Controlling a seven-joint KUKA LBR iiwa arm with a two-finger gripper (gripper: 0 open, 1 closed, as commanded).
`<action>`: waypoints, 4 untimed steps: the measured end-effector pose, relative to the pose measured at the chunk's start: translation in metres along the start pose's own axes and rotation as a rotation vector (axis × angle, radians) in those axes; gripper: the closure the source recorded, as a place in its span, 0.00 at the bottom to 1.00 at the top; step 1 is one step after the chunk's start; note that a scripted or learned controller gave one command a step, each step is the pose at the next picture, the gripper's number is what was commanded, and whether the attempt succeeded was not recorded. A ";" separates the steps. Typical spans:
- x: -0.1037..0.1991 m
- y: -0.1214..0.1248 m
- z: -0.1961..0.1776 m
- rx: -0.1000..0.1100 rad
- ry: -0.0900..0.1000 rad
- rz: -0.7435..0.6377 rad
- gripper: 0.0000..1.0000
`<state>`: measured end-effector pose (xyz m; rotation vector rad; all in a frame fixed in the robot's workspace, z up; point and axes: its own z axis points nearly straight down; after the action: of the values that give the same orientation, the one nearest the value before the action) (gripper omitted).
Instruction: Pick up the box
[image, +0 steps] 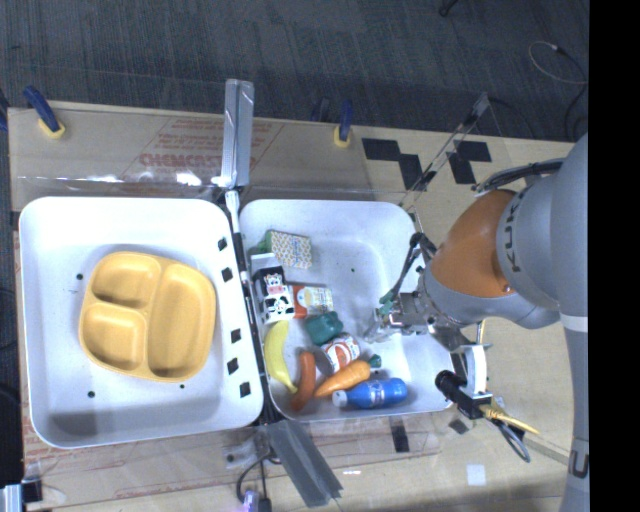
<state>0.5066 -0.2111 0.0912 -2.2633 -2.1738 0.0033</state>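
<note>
A small box (289, 247) with a pale green and white pattern lies flat at the back left of the right bin (350, 222). In front of it stands a black-and-white carton (272, 290), and a small flat packet (313, 298) with red and green print lies beside that. My gripper (384, 319) hangs low over the bin's right half, above bare white floor. It is well to the right of the box and the packet and touches none of them. Nothing shows in its grasp.
Crowded along the right bin's front are a banana (277, 352), a teal object (323, 327), a red-and-white can (342, 351), a carrot (345, 377) and a blue bottle (377, 393). The left bin (40, 300) holds a yellow divided plate (150, 312).
</note>
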 end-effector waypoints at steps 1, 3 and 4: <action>0.056 -0.021 0.000 0.000 0.001 0.027 1.00; 0.217 0.011 -0.157 0.001 0.000 0.472 1.00; 0.297 -0.044 -0.098 0.004 -0.002 0.457 1.00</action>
<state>0.4747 0.0875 0.1898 -2.6953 -1.6042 0.0110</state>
